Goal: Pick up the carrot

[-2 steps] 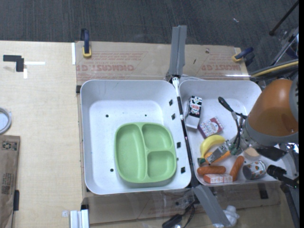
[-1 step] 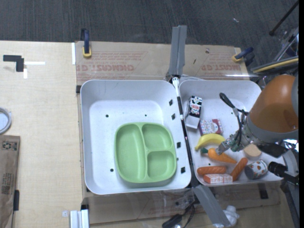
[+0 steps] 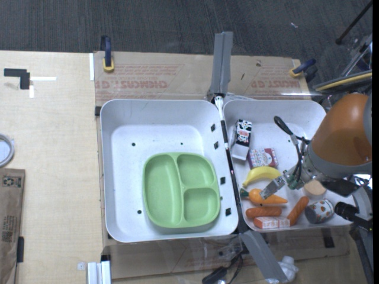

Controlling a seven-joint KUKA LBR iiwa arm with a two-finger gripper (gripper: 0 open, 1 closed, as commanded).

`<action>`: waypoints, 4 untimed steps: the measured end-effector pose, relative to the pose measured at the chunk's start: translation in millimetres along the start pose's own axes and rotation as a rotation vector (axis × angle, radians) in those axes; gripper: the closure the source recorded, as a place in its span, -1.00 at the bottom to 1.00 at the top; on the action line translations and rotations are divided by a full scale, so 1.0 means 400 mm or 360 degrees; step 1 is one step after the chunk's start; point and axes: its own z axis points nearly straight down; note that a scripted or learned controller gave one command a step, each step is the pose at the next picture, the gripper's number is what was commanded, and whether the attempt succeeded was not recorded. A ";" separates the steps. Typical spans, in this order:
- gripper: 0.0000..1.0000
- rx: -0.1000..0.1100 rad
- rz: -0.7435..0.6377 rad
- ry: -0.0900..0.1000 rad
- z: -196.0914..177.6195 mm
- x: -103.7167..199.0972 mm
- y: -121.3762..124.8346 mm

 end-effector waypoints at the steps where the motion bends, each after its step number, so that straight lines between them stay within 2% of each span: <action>1: -1.00 0.0006 0.0090 -0.0017 0.030 -0.018 0.071; 2: -1.00 0.0001 0.0203 -0.0022 0.029 0.021 0.020; 3: -1.00 0.0012 0.0559 -0.0013 0.026 0.032 0.005; 4: -1.00 0.0023 0.0496 -0.0008 0.007 0.042 0.004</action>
